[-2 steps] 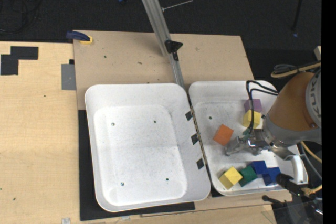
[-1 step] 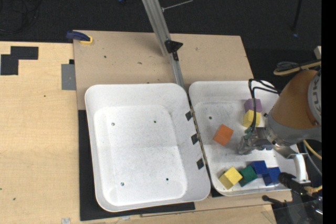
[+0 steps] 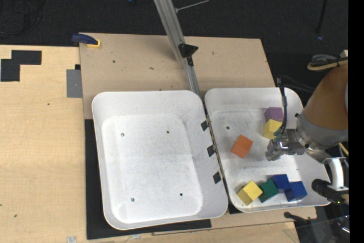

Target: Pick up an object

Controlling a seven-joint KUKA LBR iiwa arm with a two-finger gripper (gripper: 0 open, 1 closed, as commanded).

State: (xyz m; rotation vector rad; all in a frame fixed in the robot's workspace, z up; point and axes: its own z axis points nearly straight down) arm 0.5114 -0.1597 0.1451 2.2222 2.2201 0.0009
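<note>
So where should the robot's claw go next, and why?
Probably a little toward the orange block. The gripper hangs low in the right bin beside it, with nothing seen between its fingers, and that block sits alone on bare floor.

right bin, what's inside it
The right bin holds an orange block, a purple block touching a yellow block, and a front cluster: yellow cube, green block, blue blocks. The gripper covers the floor beneath it.
</note>
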